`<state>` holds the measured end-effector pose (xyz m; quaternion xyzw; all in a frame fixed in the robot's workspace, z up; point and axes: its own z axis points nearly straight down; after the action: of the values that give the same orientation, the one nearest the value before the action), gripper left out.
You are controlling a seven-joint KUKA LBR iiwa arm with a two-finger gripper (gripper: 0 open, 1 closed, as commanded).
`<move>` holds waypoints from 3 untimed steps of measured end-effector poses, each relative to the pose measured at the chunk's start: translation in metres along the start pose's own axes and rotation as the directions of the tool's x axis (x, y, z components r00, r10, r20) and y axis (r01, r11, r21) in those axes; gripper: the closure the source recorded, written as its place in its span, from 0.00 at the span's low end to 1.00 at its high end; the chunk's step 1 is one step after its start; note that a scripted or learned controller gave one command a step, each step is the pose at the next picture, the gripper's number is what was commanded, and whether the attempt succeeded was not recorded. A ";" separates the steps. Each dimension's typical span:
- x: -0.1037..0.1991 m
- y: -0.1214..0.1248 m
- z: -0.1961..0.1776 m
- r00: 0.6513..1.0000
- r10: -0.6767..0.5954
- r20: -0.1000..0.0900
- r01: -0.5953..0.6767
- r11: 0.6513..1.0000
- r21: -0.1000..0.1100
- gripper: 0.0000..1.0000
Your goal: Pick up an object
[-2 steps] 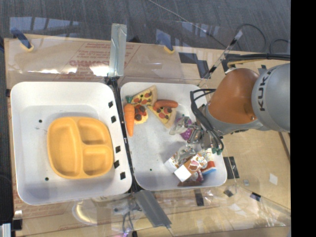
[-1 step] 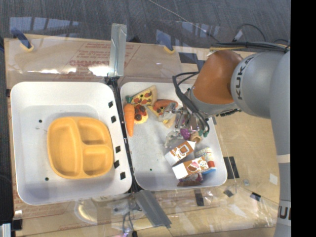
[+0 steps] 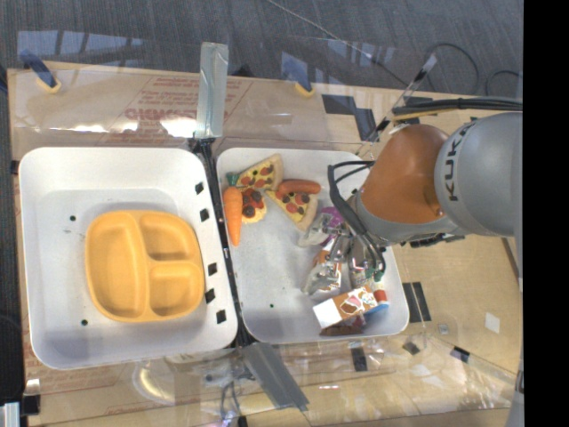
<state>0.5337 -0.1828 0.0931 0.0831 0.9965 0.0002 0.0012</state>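
Arm lowered into the right bin [image 3: 267,323].
The jaws [image 3: 342,261] are set above a small carton [image 3: 349,307]; their state cannot be told.

Right bin [image 3: 267,323] is pretty cramped: pizza slices [image 3: 277,190], a sausage [image 3: 298,186] and a carrot [image 3: 232,215] crowd the 11 o'clock corner, and a small carton [image 3: 349,308] sits at 5 o'clock right under the claw [image 3: 342,261]. The only open floor there runs from the middle to 7 o'clock. In the left bin [image 3: 53,176], a yellow divided tray [image 3: 142,263] hogs the center, leaving just a strip around the walls.
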 end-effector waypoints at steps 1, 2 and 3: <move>0.016 0.025 0.001 0.979 0.202 -0.005 -0.202 0.979 0.001 0.00; 0.015 0.027 -0.009 0.981 0.195 -0.003 -0.195 0.981 0.000 1.00; -0.040 0.049 -0.143 0.947 0.322 0.012 -0.322 0.947 -0.002 1.00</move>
<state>0.5808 -0.1412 0.2362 0.2446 0.9696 0.0001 0.0071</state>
